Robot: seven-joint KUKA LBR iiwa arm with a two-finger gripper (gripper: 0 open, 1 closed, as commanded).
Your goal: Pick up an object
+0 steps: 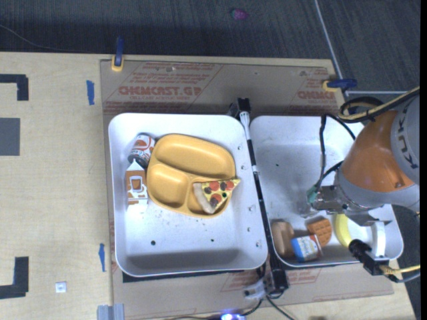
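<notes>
Gripper [319,202] sat low in right bin [287,145], finger state unclear. Flat waffle-textured orange piece [321,229] lay just beside it; glossy yellow tray [181,172] in left bin [180,252].

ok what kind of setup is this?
Likely a lab grasping testbed: a robot arm over two white bins holding toy food such as a pizza slice, on a taped, clamped board.

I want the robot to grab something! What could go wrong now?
The toys in the right bin sit crowded in its near corner: bread, waffle, small carton, banana. The arm might nudge neighbours or catch two at once. They also lie close to the bin's wall, leaving little room.
</notes>
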